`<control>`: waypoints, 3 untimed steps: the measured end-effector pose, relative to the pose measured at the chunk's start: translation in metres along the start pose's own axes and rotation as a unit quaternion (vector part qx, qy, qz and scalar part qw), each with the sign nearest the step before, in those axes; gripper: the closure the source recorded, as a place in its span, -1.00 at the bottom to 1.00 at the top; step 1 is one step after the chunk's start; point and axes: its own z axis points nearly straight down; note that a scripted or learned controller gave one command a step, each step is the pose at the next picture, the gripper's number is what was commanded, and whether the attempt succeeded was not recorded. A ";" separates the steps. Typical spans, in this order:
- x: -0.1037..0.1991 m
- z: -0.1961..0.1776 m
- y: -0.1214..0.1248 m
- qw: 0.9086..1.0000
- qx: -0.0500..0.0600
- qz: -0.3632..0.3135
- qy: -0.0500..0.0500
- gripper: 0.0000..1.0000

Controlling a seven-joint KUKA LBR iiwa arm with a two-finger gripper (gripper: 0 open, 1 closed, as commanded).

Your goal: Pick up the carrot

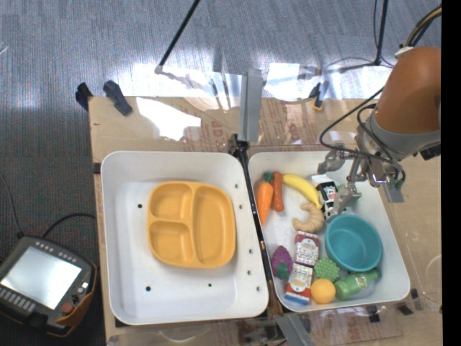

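The carrot (263, 202), orange with a green top, lies along the left wall of the right bin (397, 254), its tip pointing toward the near side. A thinner, darker orange piece (278, 191) lies right beside it. My gripper (348, 187) hangs over the far right part of the same bin, well to the right of the carrot and apart from it. It is just above a small black and white toy (328, 195). The arm's orange band (409, 91) is above the wrist at the upper right.
Packed into the right bin are a banana (301, 187), a tan ginger-like piece (310, 219), a teal bowl (353, 242), a purple fruit (281, 262), a carton (303, 267), an orange (323, 291) and a green bottle (356, 284). The left bin (126, 265) holds a yellow divided plate (192, 223).
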 end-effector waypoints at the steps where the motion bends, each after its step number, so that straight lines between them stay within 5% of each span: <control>1: -0.025 0.115 0.061 1.000 -0.002 0.000 0.004 -1.00; 2: 0.011 0.110 0.063 0.999 0.000 0.050 0.001 -1.00; 3: 0.015 0.111 0.059 0.990 0.000 0.138 0.002 -1.00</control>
